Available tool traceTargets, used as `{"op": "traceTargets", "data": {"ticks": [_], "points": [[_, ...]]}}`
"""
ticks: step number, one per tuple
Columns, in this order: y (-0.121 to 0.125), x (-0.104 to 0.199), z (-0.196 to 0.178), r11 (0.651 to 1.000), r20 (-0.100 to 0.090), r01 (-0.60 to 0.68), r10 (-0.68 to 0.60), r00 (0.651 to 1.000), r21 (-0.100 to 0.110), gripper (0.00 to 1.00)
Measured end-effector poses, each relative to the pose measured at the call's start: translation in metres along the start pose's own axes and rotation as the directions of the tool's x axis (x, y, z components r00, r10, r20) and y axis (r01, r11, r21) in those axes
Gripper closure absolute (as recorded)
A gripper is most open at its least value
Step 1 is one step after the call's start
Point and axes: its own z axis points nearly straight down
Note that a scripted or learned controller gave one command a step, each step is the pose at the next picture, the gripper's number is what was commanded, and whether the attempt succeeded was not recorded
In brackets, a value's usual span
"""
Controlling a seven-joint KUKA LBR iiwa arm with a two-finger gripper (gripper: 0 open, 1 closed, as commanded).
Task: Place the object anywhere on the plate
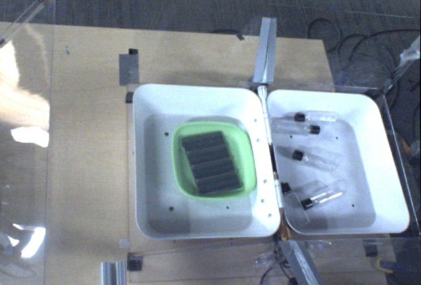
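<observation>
The object is one of the small clear tubes (314, 116) with black caps in the right bin (388, 165). They look light, hard, slippery and breakable; grab one across its middle. The green plate (179, 145) in the left bin (148, 165) holds a dark ridged block (210, 162). The tubes are hard to see against the white. I cannot tell how the claw is.

Soft, slightly blurred; window glare at left
</observation>
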Motion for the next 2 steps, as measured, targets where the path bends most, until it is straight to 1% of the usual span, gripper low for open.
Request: {"op": "traceTargets", "data": {"ticks": [1,2], "points": [[-0.023,-0.023,-0.001,0.996,0.000,-0.090,0.090,0.996,0.002,0.00],[-0.047,-0.043,-0.001,0.985,0.000,-0.174,0.174,0.985,0.002,0.00]]}}
